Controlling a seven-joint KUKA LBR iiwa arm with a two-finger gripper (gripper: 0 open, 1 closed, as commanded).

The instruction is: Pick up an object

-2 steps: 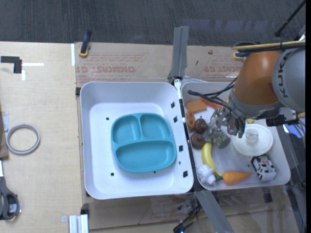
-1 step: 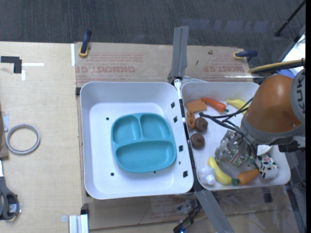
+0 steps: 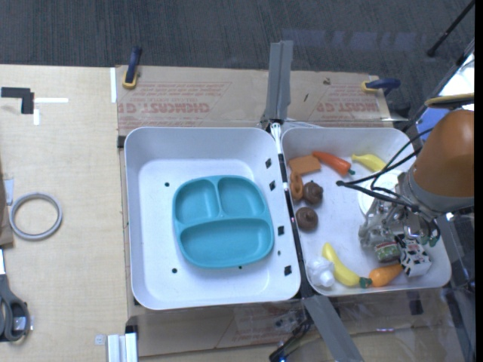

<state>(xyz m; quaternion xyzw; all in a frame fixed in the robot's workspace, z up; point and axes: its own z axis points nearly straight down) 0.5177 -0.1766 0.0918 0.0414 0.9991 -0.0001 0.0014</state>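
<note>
In the right bin (image 3: 343, 138) the gripper (image 3: 383, 236) hangs low over the toy food — I cannot tell how it is set. Just beside it lie a smooth orange carrot (image 3: 386, 274) and a curved yellow banana (image 3: 341, 267), glossy plastic, likely targets.

Hand (image 3: 383, 236) low among right bin (image 3: 343, 138) toys
</note>
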